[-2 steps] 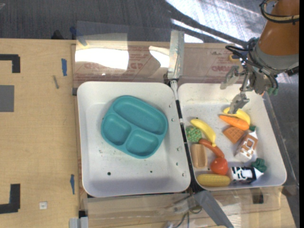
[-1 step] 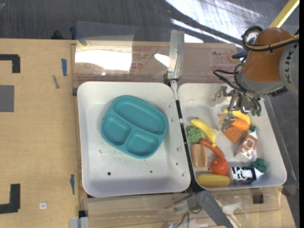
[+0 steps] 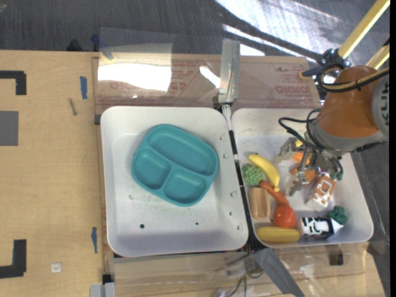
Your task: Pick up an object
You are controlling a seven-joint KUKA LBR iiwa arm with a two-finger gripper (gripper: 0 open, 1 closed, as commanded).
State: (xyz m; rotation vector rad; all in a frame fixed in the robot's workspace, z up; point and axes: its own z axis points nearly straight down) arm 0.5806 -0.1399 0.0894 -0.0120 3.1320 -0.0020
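Your gripper (image 3: 304, 177) hangs low in the right bin (image 3: 359, 200), beside the banana (image 3: 264, 166). Whether it's wide, narrow or holding anything, you cannot tell.

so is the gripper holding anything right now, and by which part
Cannot be told: the gripper sits low in the right bin among the toys, and its fingertips blend into the clutter.

- A robotics lab or test cell is showing here: a grey industrial arm (image 3: 362, 110) with an orange band is reaching over two white bins (image 3: 124, 228).
- The plywood tabletop (image 3: 43, 166) is carrying black corner markings and blue tape tabs.
- Toy food (image 3: 275, 193) and a teal divided plate (image 3: 175, 164) are lying in the bins as practice objects.
- Dark carpet (image 3: 124, 5) is running behind.
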